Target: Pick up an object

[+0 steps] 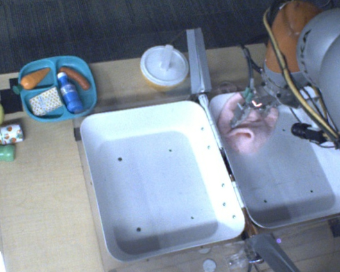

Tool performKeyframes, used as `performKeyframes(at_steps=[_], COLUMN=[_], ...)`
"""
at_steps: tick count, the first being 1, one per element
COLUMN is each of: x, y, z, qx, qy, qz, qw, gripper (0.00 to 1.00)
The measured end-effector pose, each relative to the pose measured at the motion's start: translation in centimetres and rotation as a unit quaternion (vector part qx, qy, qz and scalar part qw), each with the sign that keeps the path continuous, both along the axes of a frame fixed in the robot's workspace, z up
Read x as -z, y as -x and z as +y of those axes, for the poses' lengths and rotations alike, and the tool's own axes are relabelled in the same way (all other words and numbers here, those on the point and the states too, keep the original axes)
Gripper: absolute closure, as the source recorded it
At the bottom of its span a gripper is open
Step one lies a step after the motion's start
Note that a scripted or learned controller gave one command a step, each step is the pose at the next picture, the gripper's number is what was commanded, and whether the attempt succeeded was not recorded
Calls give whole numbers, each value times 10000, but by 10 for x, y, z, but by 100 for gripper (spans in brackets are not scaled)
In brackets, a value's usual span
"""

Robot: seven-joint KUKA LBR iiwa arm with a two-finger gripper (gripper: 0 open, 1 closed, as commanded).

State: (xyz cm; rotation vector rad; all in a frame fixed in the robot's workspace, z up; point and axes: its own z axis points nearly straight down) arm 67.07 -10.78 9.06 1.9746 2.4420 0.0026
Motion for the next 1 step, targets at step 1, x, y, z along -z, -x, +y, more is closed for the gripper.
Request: performKeyframes(at_steps=[1], x=[-2], y=[46], z=[3], qx=[-207], qy=[10], qz=[-71], qw=[9998], gripper=[0])
